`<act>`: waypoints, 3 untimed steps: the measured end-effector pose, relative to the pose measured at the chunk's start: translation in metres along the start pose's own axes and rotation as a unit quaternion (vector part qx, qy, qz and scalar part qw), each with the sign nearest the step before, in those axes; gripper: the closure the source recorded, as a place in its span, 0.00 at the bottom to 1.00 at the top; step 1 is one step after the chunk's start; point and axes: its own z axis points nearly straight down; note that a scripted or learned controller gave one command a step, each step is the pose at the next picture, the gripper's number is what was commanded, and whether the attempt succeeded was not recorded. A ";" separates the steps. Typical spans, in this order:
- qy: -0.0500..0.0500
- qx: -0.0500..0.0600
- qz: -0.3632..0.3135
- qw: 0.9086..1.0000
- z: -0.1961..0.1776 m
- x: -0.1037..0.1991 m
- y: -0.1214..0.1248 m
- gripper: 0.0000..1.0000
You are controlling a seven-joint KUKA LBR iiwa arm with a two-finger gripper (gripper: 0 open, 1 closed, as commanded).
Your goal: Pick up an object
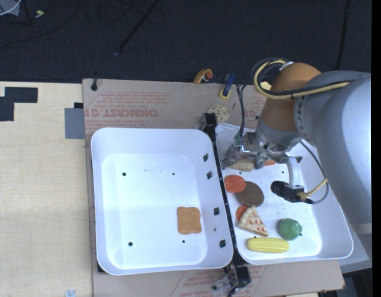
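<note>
Under my gripper (245,155), right of frame centre, a flat tan piece (243,165) lies in the right bin (329,228).

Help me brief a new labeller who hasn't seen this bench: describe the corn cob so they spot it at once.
Start at the right bin, the one the arm reaches into. Go to its near edge, closest to the camera: the corn cob lies there on its side, below the pizza slice and left of the green ball. It is the one long, yellow, bumpy thing.
</note>
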 end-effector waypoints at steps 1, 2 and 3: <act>0.000 0.001 0.002 1.000 0.000 -0.016 -0.001 0.00; 0.000 0.002 0.001 1.000 -0.010 -0.016 -0.001 1.00; 0.000 -0.004 -0.001 1.000 -0.130 0.036 0.001 1.00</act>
